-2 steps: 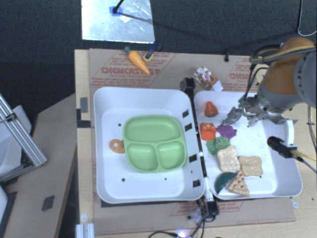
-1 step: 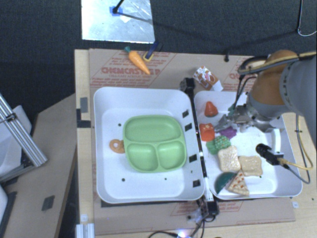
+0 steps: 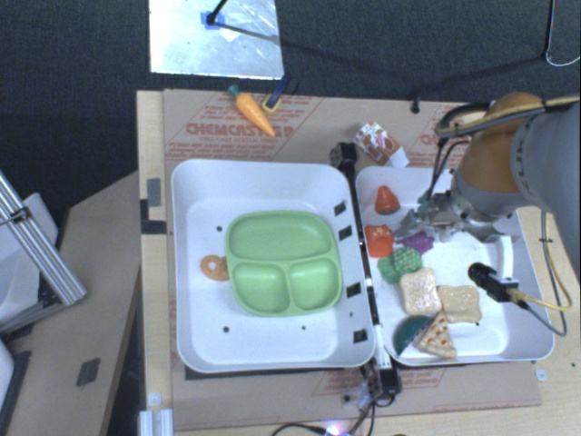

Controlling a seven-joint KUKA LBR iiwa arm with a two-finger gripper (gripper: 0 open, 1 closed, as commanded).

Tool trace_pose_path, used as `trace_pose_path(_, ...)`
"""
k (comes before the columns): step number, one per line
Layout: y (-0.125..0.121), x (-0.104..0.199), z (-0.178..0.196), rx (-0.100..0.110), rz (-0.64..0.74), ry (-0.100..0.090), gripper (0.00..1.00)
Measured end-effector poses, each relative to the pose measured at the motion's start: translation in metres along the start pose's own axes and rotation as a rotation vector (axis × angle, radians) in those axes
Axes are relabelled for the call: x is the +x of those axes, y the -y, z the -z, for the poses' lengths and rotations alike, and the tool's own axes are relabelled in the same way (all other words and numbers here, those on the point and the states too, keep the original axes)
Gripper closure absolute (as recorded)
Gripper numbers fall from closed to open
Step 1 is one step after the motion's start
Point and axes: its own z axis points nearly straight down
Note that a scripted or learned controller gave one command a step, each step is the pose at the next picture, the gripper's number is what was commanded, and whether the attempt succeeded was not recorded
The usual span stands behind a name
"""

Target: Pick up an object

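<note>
The left white bin point(image 3: 191, 243) holds a green three-compartment plastic tray point(image 3: 281, 262) with a small brown ring point(image 3: 215, 268) just beside it. The right white bin point(image 3: 526, 334) holds toy foods: red pieces, a purple piece point(image 3: 418, 241), green broccoli, toast slices, a pizza wedge. The gripper point(image 3: 434, 214) hangs just above the purple piece; whether it grips anything I cannot tell.

The scene is evenly and brightly lit from above. Glare is seen on the foil sheet point(image 3: 216, 24); the white bins point(image 3: 263, 184) are nearly overexposed. Shadows are soft, detail slightly blurred.
</note>
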Motion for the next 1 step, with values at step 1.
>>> trace_pose_path(1,-0.0003,0.0009,0.0095,-0.001,0.0,-0.001,1.0)
